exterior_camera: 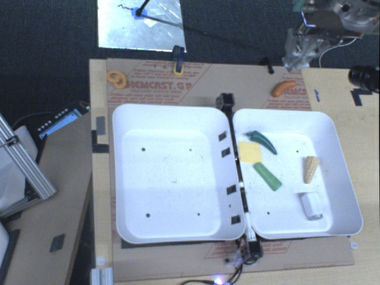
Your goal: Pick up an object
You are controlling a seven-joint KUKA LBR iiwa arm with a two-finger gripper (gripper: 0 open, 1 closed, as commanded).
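Ridged tan cone (310, 168), lying flat

A pretzel (117, 79) is seen on the brown board (196, 79) near its far left corner, and a sausage (283, 88) lies on the same board beyond the right bin. A yellow clamp (178, 61) is fixed at the board's far edge. A shiny sheet (141, 16) is laid on the dark floor beyond, with a small blue piece (141, 13) on it. At the left, a metal frame (24, 165) is seen.
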